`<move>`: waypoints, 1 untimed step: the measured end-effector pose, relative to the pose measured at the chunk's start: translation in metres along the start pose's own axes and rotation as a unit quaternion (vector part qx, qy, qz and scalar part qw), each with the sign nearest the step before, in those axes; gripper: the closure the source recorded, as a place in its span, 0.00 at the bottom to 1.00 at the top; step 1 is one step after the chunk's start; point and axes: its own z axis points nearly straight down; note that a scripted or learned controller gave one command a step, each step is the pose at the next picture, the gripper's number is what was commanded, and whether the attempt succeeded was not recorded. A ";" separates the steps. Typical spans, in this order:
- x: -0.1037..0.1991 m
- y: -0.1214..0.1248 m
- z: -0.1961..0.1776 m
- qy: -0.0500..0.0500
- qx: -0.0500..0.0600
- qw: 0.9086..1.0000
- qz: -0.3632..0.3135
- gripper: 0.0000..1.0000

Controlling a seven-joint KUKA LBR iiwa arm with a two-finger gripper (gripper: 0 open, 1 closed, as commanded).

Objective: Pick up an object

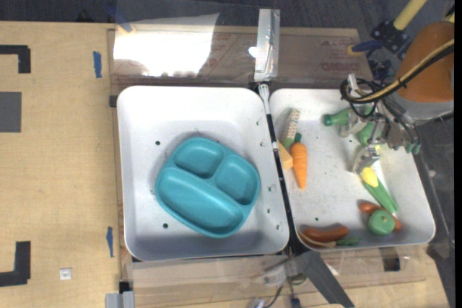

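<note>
- Camera view has the arm (432, 76) coming in from the right, orange band up top, wrist tipped down over the right bin (426, 227) with a tangle of black and yellow cables around it.
- Gripper (369, 154) hangs low over the right half of that bin, right at the top end of the toy corn cob (378, 186). Honestly can't tell if the fingers are spread or closed, too much clutter and blur there, and nothing is clearly pinched between them.
- Corn cob: yellow with green husk, lying flat, long axis on a diagonal, yellow tip up-left toward the gripper, green end down-right.
- Just below it sit a green round veggie (382, 223) and something red-orange (369, 208) touching it.
- Carrot (299, 164) is near the divider, long axis roughly vertical, green top up, point down. A small brush-like thing (289, 128) lies just above it.
- Sausage (324, 233) lies along the near rim, roughly horizontal.
- Green bit (334, 118) sits up by the gripper's left side.
- Left bin (137, 112) holds a teal divided plate (208, 186), well apart from the arm.
</note>
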 end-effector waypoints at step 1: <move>0.029 -0.026 0.000 0.000 0.000 1.000 -0.023 0.00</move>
